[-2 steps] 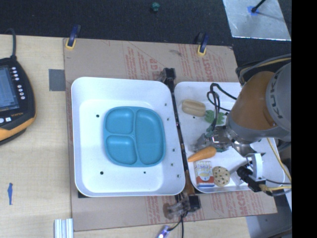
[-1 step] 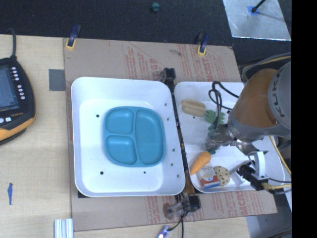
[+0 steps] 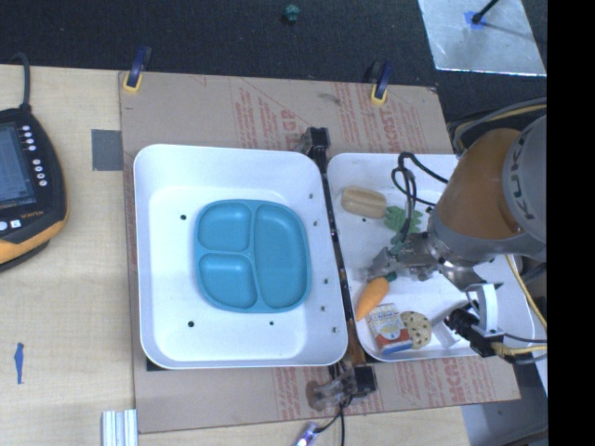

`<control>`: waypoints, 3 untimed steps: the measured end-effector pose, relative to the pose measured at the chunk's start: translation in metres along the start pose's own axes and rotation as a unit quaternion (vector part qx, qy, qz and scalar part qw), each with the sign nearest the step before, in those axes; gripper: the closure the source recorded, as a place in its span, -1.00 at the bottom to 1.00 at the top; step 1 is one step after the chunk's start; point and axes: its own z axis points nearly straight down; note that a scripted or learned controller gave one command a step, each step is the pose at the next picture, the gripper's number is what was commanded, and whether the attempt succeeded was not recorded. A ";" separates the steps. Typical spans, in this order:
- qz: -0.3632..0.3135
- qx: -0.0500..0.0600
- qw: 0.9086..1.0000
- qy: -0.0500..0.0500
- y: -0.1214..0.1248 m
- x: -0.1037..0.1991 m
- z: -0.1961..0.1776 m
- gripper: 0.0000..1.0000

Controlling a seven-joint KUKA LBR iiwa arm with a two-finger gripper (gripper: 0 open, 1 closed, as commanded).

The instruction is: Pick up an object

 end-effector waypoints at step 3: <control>0.003 -0.001 1.000 0.001 0.139 0.000 0.009 -1.00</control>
